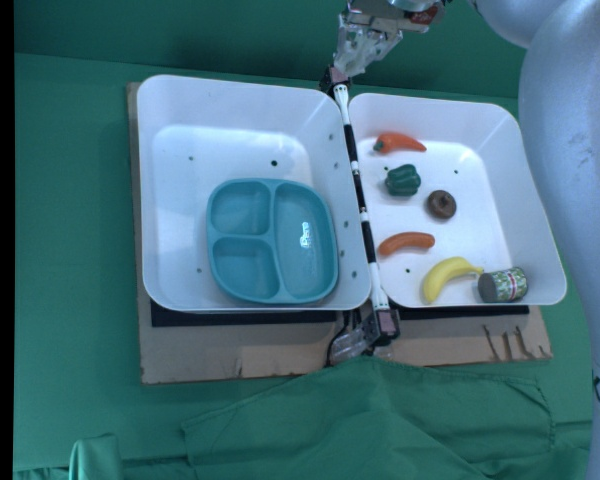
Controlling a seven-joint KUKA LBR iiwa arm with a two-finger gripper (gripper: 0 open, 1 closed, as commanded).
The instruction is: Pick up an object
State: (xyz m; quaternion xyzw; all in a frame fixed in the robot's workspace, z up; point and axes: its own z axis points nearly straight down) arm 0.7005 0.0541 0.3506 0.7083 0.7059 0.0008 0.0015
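The right bin (520, 183) holds an orange carrot (398, 143), a green bell pepper (402, 179), a brown doughnut (441, 205), an orange-red sausage (405, 243), a yellow banana (448, 276) and a small can (504, 285) lying on its side. My gripper (352, 60) hangs high at the top of the view, above the far end of the divider between the two bins. Nothing shows between its fingers. It is well away from every object in the right bin.
The left bin (175, 138) bears a teal three-part plate (272, 240). A black-and-white striped strip (358, 193) runs between the bins. The grey arm (570, 168) fills the right side. Green cloth (360, 418) lies in front of the cardboard base.
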